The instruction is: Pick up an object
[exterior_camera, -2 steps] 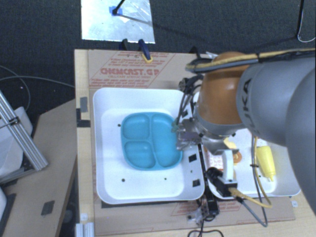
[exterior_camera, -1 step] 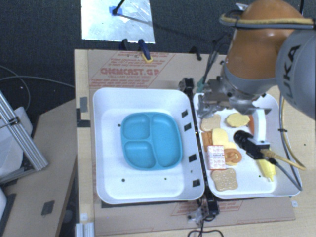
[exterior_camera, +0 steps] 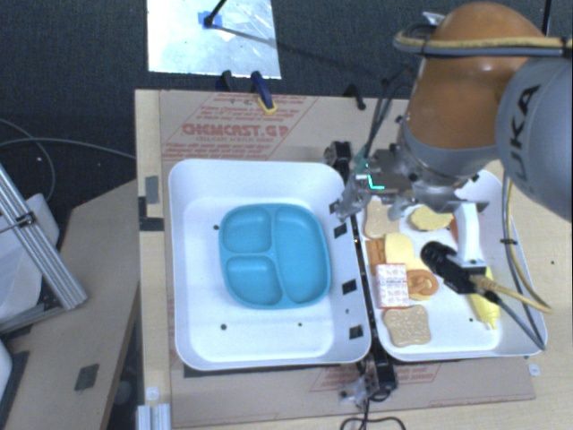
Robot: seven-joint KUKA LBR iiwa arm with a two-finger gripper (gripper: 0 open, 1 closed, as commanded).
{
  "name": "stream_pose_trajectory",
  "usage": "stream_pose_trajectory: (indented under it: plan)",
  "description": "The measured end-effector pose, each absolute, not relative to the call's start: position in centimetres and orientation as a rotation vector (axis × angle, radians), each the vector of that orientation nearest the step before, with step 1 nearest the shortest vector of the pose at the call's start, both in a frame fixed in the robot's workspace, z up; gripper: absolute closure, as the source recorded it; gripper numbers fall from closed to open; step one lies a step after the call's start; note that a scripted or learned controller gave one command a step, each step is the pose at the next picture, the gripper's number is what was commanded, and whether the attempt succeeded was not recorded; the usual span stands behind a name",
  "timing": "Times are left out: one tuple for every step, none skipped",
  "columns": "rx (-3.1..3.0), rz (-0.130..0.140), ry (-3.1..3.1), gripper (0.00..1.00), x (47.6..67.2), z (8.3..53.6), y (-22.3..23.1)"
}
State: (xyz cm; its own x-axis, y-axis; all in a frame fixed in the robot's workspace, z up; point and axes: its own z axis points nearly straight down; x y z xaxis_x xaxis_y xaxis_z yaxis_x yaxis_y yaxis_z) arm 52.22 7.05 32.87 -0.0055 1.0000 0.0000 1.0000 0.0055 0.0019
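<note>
Lying in the right bin (exterior_camera: 448, 346) is a cluster of toy food, so take the cheese (exterior_camera: 399, 249), a yellow block, as your landmark. Touching the cheese on its near side you see a cracker (exterior_camera: 391, 285), white with pink dots. Just right of the cracker, near the cheese's near right corner, sits an orange pretzel (exterior_camera: 422, 283). Further toward you from the cheese, past the cracker, lies a toast (exterior_camera: 407, 326). On the far side of the cheese, just beside it, is a pale slice (exterior_camera: 376, 219), and to the cheese's far right is a yellow-and-white piece (exterior_camera: 431, 218). Well to the right of the cheese you find a white stick (exterior_camera: 466, 227) with a red edge and, nearer you, a yellow piece (exterior_camera: 484, 309).

Beyond the cheese and a little to its left, the gripper (exterior_camera: 358, 186) hangs over the wall between the two bins, close to the pale slice. From this angle you cannot tell whether it is spread or closed, and nothing shows in its grasp. The grey and orange arm (exterior_camera: 474, 79) rises from the cheese's far right.

Left of the cheese, the left bin (exterior_camera: 197, 330) holds a blue divided plate (exterior_camera: 273, 253). Both bins rest on printed cardboard (exterior_camera: 235, 130) covering the surface.
</note>
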Motion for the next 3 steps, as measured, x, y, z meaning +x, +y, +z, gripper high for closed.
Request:
stream_pose_trajectory:
  plan:
    - [2.208, 0.018, 2.226, 0.0, 52.1, 42.5, 10.0]
    - [2.207, 0.006, 2.231, 1.0, 52.1, 43.1, 9.8]
    - [2.224, -0.01, 2.226, 1.0, 48.4, 34.5, 10.1]
